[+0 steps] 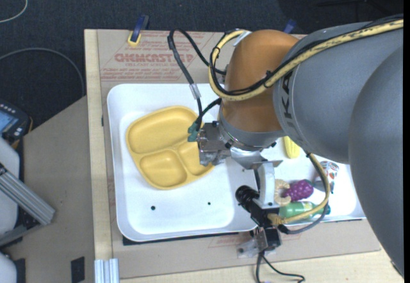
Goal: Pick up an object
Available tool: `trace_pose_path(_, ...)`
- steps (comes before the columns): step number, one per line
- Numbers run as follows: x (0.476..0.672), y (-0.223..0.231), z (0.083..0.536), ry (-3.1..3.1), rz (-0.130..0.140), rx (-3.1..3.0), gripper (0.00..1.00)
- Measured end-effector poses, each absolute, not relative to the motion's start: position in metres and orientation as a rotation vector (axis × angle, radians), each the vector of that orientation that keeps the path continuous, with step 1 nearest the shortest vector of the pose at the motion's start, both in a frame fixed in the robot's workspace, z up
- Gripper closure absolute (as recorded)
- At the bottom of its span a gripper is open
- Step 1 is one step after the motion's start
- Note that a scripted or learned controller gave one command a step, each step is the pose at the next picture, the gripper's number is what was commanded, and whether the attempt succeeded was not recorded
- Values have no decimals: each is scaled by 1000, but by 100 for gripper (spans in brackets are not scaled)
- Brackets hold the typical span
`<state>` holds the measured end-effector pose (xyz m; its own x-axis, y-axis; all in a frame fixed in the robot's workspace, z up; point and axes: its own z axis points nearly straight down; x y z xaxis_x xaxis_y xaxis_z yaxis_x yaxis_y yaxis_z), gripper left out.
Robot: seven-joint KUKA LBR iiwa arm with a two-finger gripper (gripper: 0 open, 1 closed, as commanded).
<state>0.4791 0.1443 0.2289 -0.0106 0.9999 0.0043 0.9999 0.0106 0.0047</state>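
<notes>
Reaching over the bins, the arm (307,83) hides its gripper, grasp state impossible to tell, near the yellow divided plate (163,144) in the left bin (128,205); a rim-centred descent looks wisest.

yellow three-compartment plastic plate (163,145): plain yellow, left of gripper | shallow white plastic bin (173,214): white, two small dark specks | purple plastic grape bunch (300,190): purple, right of gripper | green plastic vegetable (296,210): green | brown cardboard sheet (154,51): tan, red lettering | arm (320,96): grey, orange band, yellow-black cable
</notes>
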Motion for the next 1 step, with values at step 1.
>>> trace_pose_path(1,497,90,202,2217,-8,2230,100)
